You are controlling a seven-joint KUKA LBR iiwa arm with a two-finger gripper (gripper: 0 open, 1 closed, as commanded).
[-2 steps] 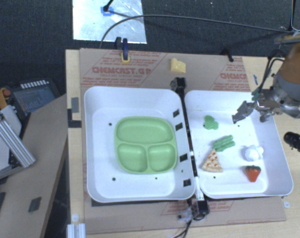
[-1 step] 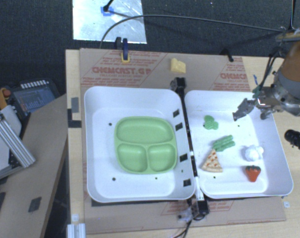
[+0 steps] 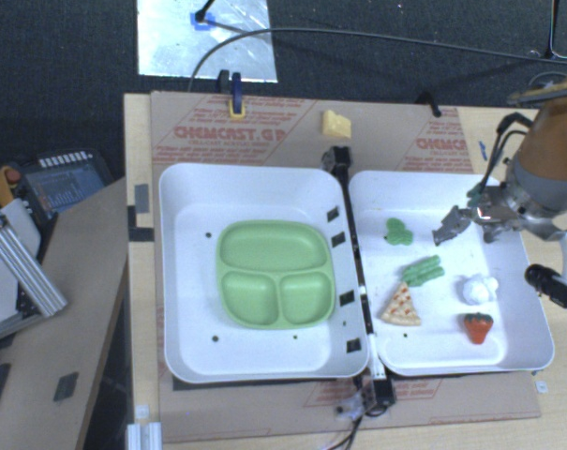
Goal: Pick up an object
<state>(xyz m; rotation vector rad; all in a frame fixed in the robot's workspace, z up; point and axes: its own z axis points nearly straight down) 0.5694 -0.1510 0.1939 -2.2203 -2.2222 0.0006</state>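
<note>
Five toys: broccoli [image 3: 398, 232], bean pod [image 3: 422, 271], pizza slice [image 3: 402, 306], strawberry [image 3: 478, 327], white lump [image 3: 477, 289] in right bin [image 3: 536, 345]
Fingers: gripper [image 3: 449, 226] above bin; spread cannot tell
Handling: probably light, stiff plastic; pinch across narrow sides

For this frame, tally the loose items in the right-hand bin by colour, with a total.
Green: 2, a broccoli-like piece and a bean-pod-like piece
Orange-yellow: 1, the pizza slice
White: 1, a small lumpy item
Red: 1, the strawberry
Total: 5
</note>
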